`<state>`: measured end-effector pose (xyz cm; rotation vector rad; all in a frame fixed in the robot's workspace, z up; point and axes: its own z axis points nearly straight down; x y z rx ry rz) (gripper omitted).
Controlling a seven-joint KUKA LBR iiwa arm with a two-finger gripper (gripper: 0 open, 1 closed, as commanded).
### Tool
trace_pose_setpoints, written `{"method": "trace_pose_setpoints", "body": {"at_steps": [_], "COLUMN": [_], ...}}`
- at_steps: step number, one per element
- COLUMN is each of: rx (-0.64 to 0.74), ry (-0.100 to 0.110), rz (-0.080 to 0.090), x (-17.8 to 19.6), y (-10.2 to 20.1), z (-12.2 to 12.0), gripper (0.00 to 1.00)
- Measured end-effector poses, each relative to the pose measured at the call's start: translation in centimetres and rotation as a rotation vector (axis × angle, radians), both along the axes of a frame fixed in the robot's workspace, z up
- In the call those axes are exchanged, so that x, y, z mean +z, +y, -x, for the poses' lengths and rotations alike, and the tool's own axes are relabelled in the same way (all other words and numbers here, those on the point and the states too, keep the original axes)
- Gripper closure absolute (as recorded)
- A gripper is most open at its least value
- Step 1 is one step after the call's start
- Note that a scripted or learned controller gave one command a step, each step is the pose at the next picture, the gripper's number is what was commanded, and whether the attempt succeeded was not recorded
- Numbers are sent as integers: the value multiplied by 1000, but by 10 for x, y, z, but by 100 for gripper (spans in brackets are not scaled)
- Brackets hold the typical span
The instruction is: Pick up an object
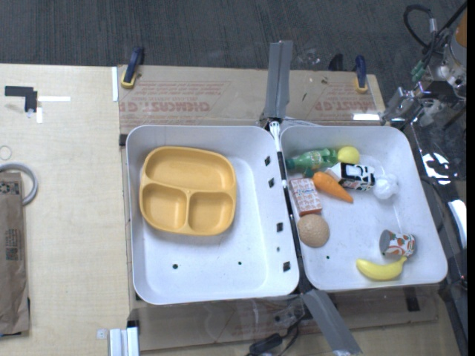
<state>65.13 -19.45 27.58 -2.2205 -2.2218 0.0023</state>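
Meanwhile, arm (445, 58) sits at upper right, beyond the right bin (423, 199).

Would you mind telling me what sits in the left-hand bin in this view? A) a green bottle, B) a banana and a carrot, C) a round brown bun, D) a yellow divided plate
D: the yellow divided plate lies alone in the left bin, while the banana, carrot, green bottle and bun all lie in the right bin.
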Motion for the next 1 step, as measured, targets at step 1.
{"method": "trace_pose_setpoints", "body": {"at_steps": [1], "rx": [456], "ry": [-1], "rz": [0], "x": [-105], "y": [45], "z": [2], "gripper": [0]}}
